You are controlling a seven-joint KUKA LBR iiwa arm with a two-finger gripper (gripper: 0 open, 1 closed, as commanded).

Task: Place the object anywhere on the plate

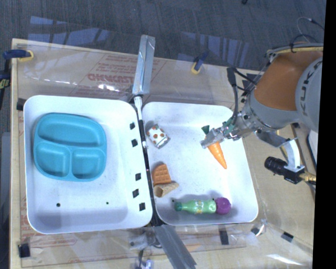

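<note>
Watching the feed, I am seeing the gripper (pixel 215 135) sitting low over the right bin (pixel 240 211), right at the green top of the toy carrot (pixel 218 153). The carrot's orange tip is pointing down toward the bin's near-right side (its leafy end is tucked up against the gripper, so I cannot tell whether it is actually being held). The blue divided plate (pixel 69 146) is lying in the left bin (pixel 85 219), well apart from the carrot. Sharing the right bin are a small white printed piece (pixel 157 136), a waffle cone (pixel 162 180) and a green bottle with a purple end (pixel 202 206). Red lettering is showing on the cardboard (pixel 112 72) behind the bins, but it is reading too faintly for me to make out.
</note>
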